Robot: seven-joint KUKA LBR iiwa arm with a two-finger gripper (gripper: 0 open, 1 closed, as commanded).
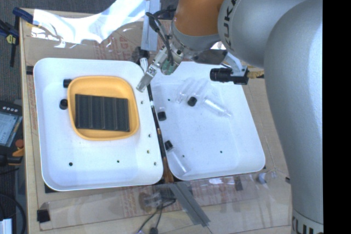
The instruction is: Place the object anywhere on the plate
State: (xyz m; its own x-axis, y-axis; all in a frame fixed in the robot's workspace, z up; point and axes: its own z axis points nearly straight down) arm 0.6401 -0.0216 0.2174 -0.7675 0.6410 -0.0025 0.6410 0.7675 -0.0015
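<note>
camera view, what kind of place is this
Probably a robotics lab test bench: a grey arm with an orange band reaches over two shallow white bins, one bearing a yellow square plate with a dark ribbed centre.

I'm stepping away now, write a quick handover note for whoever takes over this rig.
Tool: poised over the seam between the two bins, near their far edge; whether it is open or shut cannot be told, and nothing is seen in it.
Yellow plate: in the left bin, with a dark ridged insert.
Clear plastic object: lying in the right bin.
Done: nothing on the plate yet.
Left: grasp the object, place it on the plate.
</note>
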